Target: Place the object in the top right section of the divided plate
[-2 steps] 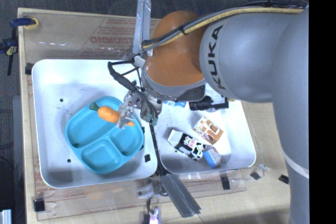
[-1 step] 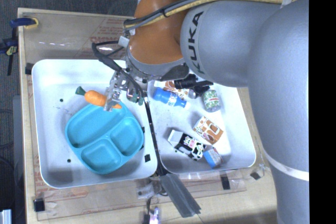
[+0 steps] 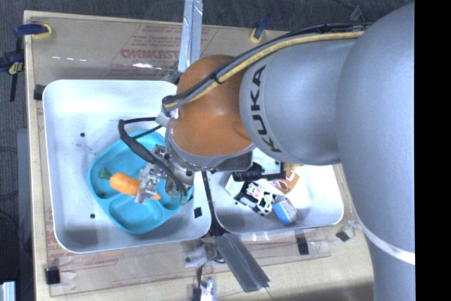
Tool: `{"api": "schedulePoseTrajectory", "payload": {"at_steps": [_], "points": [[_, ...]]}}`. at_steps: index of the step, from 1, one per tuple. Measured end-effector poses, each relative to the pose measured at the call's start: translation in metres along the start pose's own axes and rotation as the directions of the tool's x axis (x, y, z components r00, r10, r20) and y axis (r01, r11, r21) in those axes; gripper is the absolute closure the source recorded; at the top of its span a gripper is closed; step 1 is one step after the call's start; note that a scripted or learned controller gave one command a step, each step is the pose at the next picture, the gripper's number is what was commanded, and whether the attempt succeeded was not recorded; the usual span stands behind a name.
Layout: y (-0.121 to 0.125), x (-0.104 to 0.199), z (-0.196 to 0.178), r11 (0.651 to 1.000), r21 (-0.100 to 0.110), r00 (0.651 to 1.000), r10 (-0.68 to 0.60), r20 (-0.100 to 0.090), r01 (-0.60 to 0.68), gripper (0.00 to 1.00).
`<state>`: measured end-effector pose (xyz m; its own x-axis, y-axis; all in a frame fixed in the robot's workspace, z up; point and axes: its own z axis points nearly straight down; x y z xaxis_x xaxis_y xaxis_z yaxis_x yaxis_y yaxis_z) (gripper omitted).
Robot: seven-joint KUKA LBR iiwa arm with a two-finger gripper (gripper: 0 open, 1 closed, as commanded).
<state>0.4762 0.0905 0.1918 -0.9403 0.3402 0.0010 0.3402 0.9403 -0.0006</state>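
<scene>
Claw (image 3: 150, 187) hangs low over the blue plate (image 3: 113, 211) in the left bin (image 3: 60, 151); whether it's gripping, I can't tell. An orange carrot (image 3: 123, 183) lies in the plate's left section, so placement looks unfinished.

The grey arm (image 3: 310, 102) reaches in from the right, wrist bent downward.

A single fixed camera looks down at a slant from above the desk (image 3: 106, 56), near enough that the two shallow white plastic bins (image 3: 63, 151) span the frame, while the grey arm (image 3: 331, 95) enters from the right.
</scene>
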Motion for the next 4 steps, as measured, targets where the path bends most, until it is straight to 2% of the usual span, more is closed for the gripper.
{"api": "schedulePoseTrajectory", "payload": {"at_steps": [1, 2, 3, 4], "points": [[0.016, -0.064, 0.0, 0.993, 0.0, 0.993, -0.12, 0.001, 0.12, 1.0], [0.016, -0.064, 0.0, 0.993, 0.0, 0.993, -0.12, 0.001, 0.12, 0.0], [0.031, -0.012, 0.093, 0.988, -0.006, 0.987, 0.157, 0.01, -0.157, 0.0], [0.031, -0.011, 0.087, 0.989, -0.001, 0.989, 0.151, 0.003, -0.151, 1.0]]}}
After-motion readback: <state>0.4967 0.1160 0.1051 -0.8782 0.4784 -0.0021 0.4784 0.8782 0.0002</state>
